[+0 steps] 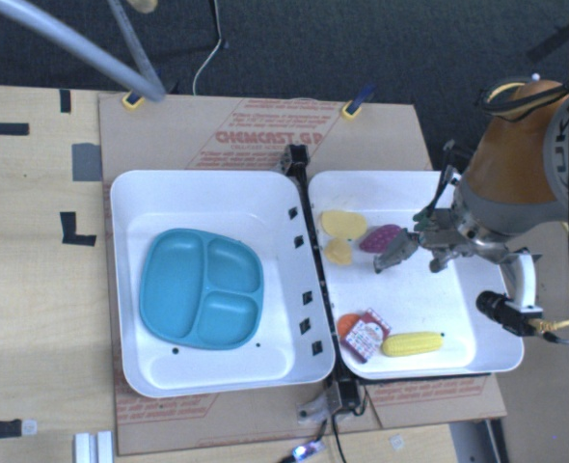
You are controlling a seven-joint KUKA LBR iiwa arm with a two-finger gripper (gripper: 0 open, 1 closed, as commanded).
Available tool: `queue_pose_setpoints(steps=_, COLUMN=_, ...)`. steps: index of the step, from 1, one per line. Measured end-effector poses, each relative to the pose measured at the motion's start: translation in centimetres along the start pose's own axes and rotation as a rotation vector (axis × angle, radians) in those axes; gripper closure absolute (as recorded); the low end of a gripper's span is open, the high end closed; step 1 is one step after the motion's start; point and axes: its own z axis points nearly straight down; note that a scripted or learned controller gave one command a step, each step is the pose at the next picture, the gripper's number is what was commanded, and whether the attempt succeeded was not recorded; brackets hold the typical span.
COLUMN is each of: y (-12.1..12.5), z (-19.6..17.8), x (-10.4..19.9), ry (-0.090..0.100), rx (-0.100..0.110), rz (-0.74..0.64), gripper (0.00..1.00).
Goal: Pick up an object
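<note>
**Gripper poised beside the purple piece in the right bin**

Corn cob point(412, 343), yellow and lying flat, sits nearest the camera at the near edge of the right bin point(458, 302), with a red-and-white packet point(364, 336) just to its left.

Farther in, the gripper point(415, 249) hangs over the middle of that bin with its two fingers spread apart and nothing between them. One dark fingertip point(392, 256) reaches left, close to a purple toy point(381, 235) that lies just beyond it; whether they touch is hard to tell. Left of the purple toy are two pale yellow pieces, a larger one point(342, 224) toward the far side and a smaller one point(338, 251) nearer, both close to the divider between the bins. The grey arm with its orange band point(516, 148) comes in from the right. Across the divider, the left bin point(207, 365) holds a blue sectioned plate point(203, 287).

Judging from this, the purple toy looks like the likely target, and it has not been picked up. The risk is that the fingers close beside it rather than around it, nudging it left into the yellow pieces or pinching only an edge so it slips free. Its rounded, uneven shape would make a shallow grip unreliable.
</note>
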Motion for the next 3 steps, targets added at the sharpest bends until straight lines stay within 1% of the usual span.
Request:
queue_pose_setpoints(steps=1, y=0.3, z=-0.6, x=0.0, ry=-0.002, rx=-0.012, rz=-0.003, gripper=0.00)
queue_pose_setpoints(steps=3, y=0.0, z=8.2, x=-0.7, ry=-0.001, rx=-0.007, rz=-0.002, gripper=0.00)
